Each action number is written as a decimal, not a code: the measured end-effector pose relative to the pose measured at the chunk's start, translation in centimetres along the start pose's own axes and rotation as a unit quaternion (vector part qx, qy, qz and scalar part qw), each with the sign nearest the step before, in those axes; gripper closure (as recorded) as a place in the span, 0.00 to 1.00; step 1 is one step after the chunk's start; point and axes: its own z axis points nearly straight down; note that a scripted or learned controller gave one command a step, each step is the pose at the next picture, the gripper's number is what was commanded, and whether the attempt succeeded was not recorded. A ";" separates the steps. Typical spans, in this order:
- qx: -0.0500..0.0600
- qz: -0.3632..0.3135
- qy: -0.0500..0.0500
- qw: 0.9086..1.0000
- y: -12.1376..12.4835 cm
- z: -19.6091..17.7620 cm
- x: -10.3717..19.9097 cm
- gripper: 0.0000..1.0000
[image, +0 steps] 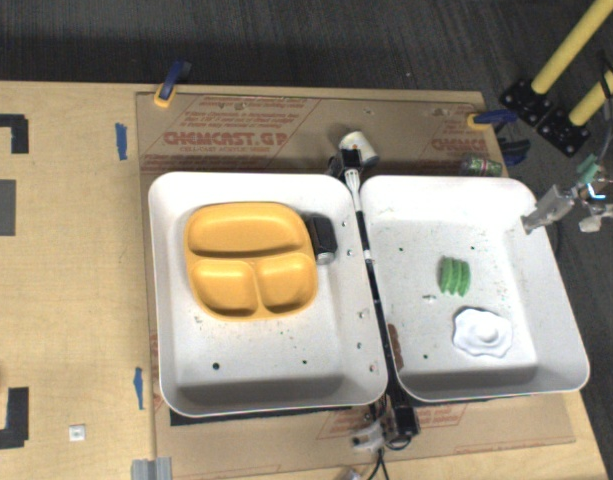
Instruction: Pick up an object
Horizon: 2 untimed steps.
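A yellow three-compartment tray (252, 257) lies in the upper half of the left bin (256, 373). A small black object (321, 236) rests against the tray's right edge. In the right bin (546, 298), a green ridged piece (454, 276) lies near the middle. A white, blob-shaped object (482, 333) sits just below it, toward the front.
A black divider strip (371, 278) runs between the two bins. At the right rim of the right bin sits a grey metal fitting (554, 205). Yellow poles with black clamps (556, 88) stand at the back right. Blue clips (171, 81) hold the cardboard underlay.
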 end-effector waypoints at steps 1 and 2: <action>0.000 0.011 0.000 1.000 -7.3 12.8 -0.5 0.00; 0.000 -0.087 0.001 0.996 -7.3 19.6 5.6 0.00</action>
